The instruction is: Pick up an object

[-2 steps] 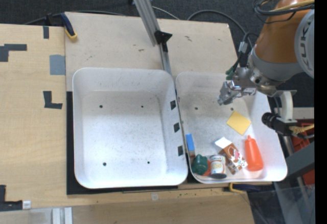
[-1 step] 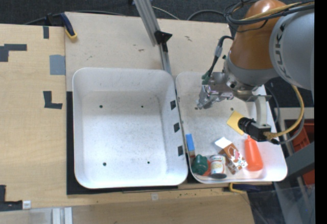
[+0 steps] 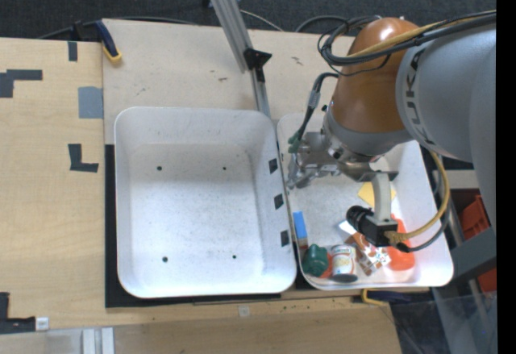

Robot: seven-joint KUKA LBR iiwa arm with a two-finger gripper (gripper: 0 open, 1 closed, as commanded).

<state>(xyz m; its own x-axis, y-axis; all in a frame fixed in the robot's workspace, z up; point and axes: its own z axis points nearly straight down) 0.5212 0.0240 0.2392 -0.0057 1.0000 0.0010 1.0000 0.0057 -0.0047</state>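
1. Bins: you have two, the left bin (image 3: 193,199) and the right bin (image 3: 427,264).
2. Arm: one; its gripper (image 3: 305,171) sits over the right bin's left edge; grip state cannot be told.
3. Objects, right bin's near end: one blue stick (image 3: 300,226), one green piece (image 3: 316,260), one small can (image 3: 343,261), one orange piece (image 3: 401,256), one yellow piece (image 3: 381,193).

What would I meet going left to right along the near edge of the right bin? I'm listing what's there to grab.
Blue block → green object → small can → orange object. The tool hangs above the bin's far left part.
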